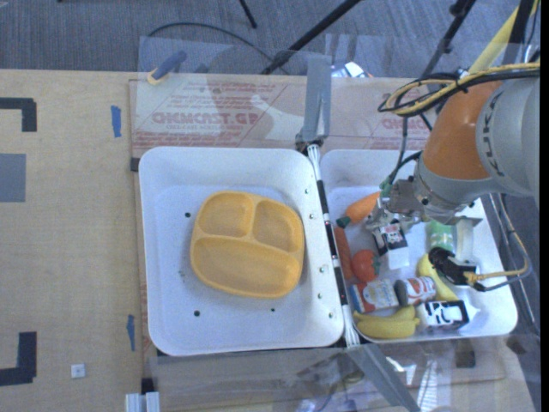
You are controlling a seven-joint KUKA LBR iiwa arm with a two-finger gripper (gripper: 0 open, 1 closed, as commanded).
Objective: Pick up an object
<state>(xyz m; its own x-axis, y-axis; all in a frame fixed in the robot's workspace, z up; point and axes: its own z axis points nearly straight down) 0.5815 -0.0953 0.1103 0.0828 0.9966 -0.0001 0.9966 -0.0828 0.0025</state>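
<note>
- The gripper is located in the upper middle of the right bin, right of frame centre, below the orange band of the arm.
- Whether the gripper is apart, together or clamped on anything cannot be told; it is blurred and set against clutter.
- The nearest candidates are judged to be the carrot, just to the upper left of the gripper, and the tomato, just to the lower left.
- The long axis of the carrot runs from lower left to upper right; a grasp across that axis is judged most suitable.
- The carrot is seen as an orange, tapered shape near the left wall of the right bin.
- The tomato is seen as a small, round, red shape.
- A banana lies along the lower edge of the right bin, well below the gripper.
- A yellow tray lies in the left bin, well apart from the gripper.
</note>
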